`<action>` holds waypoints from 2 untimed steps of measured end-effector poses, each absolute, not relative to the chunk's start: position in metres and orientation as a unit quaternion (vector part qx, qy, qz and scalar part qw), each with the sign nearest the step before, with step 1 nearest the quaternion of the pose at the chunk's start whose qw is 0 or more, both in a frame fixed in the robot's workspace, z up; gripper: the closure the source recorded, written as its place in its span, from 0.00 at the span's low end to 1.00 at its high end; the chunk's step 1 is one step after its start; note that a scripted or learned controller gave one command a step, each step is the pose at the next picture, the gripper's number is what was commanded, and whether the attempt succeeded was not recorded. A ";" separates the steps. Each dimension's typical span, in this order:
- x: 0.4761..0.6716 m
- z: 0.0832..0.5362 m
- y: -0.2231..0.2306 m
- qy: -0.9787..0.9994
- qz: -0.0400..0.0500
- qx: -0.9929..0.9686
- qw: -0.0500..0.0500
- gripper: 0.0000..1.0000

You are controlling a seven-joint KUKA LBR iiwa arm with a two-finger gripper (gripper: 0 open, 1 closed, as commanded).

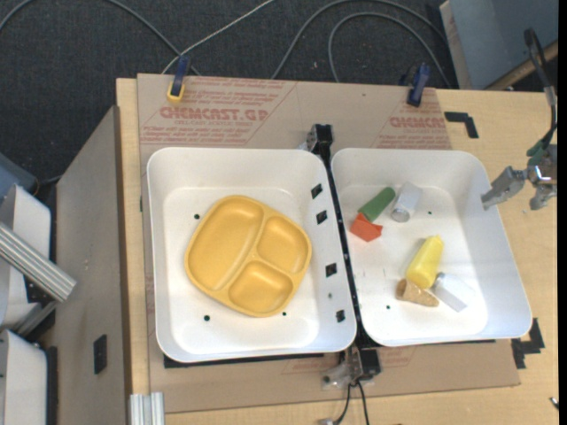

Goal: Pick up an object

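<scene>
My hand point(523, 182) sits out past the right bin's point(496, 237) right rim, over the worktop point(133, 237); can't tell if it's open or closed. That bin's left part has a green block point(376, 204), red block point(365, 229), grey cylinder point(405, 202) and yellow bottle point(425, 261), with bare floor near me. The yellow tray point(248, 255) fills the left bin point(168, 237).
</scene>
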State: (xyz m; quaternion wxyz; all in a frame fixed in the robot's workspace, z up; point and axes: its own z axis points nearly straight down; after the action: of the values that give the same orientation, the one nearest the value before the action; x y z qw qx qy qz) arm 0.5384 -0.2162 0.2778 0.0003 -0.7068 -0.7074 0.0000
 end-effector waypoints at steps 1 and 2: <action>0.540 0.235 -0.218 -0.707 0.001 -0.707 0.002 0.00; 0.538 0.178 -0.208 -0.707 0.001 -0.707 0.003 0.00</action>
State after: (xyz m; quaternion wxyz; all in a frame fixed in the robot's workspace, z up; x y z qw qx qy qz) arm 0.5384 -0.2084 0.1784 0.0030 -0.7070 -0.7073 0.0007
